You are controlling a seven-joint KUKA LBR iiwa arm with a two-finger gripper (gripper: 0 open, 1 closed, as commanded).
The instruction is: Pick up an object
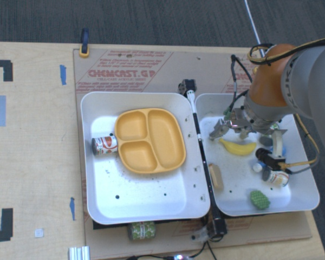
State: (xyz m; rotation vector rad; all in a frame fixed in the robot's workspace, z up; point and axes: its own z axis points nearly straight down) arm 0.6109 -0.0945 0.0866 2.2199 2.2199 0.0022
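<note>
We've got a soup can [104, 144] touching the left edge of the yellow divided plate [150, 140]. Right of the plate, the tool [223, 130] hovers with fingers apart just beside a banana [238, 147].

Open floor below yellow plate [150, 140]

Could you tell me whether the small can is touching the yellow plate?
Touching: the camera view shows the can lying against the plate at its left rim.
</note>
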